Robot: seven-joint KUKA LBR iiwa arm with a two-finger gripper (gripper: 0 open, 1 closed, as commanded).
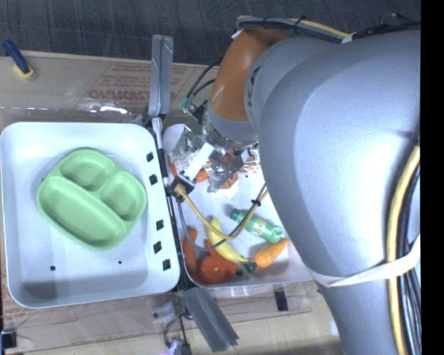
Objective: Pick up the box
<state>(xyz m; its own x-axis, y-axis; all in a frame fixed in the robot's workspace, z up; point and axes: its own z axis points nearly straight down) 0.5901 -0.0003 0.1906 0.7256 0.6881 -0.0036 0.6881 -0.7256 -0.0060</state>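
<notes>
While its hand [220, 170] hangs low in the right bin [229, 283], grip impossible to tell, no box looks lifted.

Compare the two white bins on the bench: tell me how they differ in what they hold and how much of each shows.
The left bin shows whole and holds one thing, a green divided plate. The right bin is largely covered by the grey arm and holds several small things: a green bottle, a carrot, a banana and a red item. Both are shallow and white, side by side.
</notes>
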